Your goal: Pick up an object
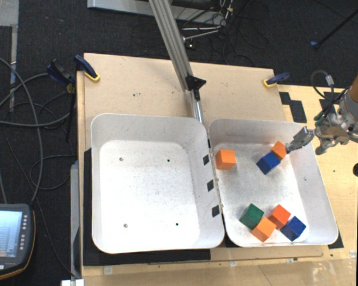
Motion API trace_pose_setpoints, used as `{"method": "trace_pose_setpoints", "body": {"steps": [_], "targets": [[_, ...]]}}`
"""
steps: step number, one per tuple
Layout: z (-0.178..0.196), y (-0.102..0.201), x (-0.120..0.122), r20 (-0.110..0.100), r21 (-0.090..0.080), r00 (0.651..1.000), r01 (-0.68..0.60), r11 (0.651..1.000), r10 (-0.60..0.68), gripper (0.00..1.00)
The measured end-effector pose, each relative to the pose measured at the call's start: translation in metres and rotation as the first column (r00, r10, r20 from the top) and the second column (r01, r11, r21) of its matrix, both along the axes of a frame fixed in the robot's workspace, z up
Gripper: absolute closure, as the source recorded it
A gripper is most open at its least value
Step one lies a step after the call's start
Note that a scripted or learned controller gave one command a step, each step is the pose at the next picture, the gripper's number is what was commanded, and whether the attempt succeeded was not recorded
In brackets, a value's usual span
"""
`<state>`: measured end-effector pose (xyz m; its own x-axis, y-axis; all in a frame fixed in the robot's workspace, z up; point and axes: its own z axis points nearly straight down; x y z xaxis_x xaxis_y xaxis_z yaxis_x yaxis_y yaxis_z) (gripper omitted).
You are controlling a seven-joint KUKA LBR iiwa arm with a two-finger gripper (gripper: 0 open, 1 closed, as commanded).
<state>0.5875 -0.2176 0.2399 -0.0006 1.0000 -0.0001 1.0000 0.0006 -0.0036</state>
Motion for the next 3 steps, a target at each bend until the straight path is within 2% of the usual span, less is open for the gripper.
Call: {"method": "trace_pose_setpoints", "body": {"steps": [1, 2, 3], "targets": [[-0.061, -0.006, -0.004, -0.003, 0.001, 1.0, 0.002, 1.0, -0.002, 0.0], [-0.104, -0.006, -0.004, 0.0, 0.0, 1.0, 0.001, 1.0, -0.001, 0.0], [-0.091, -0.006, -0.003, 0.006, -0.002, 1.0, 0.0, 1.0, 0.0, 1.0]]}}
